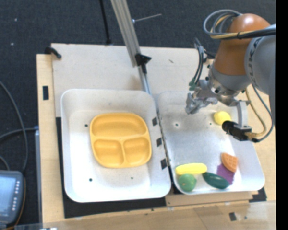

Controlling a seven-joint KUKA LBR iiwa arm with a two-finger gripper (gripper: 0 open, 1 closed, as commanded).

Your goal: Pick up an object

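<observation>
Tool (194, 103) poised over the upper part of the right bin (197, 133), above bare floor, nothing between it and the bin; opening impossible to tell from here. Candidates for picking all in that bin: lemon (222, 117) just beside the tool to its right, banana (191, 168), lime (186, 181), dark green piece (215, 180) and orange slice (229, 162) crowded along the near wall. Yellow tray (120, 139) alone in the left bin (77, 128), likely out of the tool's way.
</observation>
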